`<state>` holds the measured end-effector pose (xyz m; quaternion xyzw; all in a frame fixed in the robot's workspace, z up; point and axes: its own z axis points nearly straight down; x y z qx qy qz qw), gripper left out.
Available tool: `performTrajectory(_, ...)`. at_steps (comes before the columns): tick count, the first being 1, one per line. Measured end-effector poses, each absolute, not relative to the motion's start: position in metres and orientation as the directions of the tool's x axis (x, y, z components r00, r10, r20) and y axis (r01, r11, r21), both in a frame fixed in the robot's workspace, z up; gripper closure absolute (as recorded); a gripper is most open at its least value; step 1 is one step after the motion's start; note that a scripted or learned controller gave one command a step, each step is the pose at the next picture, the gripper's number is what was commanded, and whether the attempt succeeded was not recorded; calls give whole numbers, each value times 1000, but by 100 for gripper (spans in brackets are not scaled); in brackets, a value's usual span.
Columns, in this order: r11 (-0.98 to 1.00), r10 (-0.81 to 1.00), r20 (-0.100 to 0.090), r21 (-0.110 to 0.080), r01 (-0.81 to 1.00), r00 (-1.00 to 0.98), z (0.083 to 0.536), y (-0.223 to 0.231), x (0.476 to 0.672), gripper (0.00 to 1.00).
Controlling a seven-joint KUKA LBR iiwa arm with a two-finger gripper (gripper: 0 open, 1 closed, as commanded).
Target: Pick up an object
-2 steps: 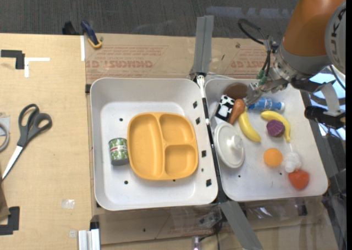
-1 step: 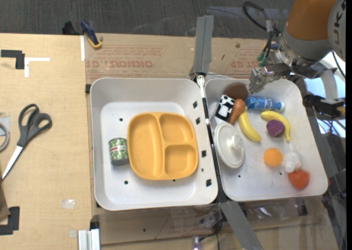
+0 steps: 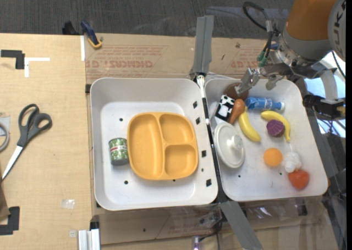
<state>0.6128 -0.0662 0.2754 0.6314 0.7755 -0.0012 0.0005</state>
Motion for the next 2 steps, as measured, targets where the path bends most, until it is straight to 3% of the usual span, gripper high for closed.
performTrajectory(1, 123, 992, -1, -3, 992, -123, 134, -103, 590, 0)
performTrajectory(2, 26, 1000, -1, 1, 1000, -26, 94, -104, 585, 0)
